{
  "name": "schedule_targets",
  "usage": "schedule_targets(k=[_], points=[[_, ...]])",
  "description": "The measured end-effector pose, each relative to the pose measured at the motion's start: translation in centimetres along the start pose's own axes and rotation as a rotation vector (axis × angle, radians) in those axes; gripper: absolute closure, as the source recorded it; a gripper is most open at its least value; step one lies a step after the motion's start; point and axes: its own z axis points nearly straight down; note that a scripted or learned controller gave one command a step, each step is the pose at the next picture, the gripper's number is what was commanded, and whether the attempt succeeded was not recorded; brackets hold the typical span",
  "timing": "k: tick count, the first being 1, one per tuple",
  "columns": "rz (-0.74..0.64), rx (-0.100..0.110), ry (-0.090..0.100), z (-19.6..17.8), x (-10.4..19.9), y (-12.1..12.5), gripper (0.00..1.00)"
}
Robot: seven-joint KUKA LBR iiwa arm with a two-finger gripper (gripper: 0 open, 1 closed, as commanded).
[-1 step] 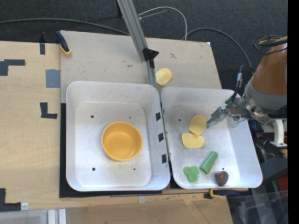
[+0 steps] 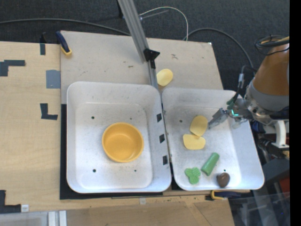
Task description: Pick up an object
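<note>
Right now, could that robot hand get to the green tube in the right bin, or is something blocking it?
Probably yes. The hand hovers over the right bin, and the green tube lies uncovered below it in the picture. The brown lump and green leafy piece sit close beside it, so they could crowd the approach.

No text, label, brand, number or sign can be read anywhere here; the dark tape marks point(image 2: 13, 66) on the bench point(image 2: 28, 140) are plain shapes that spell out no letters
</note>
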Motion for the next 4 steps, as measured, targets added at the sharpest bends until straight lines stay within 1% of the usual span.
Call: schedule_targets(k=[1, 2, 3, 4], points=[[0.001, 0.006, 0.001, 6.3, -0.4, 0.3, 0.0], [0.002, -0.002, 0.0, 11.3, -0.3, 0.3, 0.0], [0.0, -0.001, 0.0, 10.3, -0.3, 0.3, 1.0], [0.001, -0.006, -0.002, 4.0, 0.0, 0.1, 1.0]])
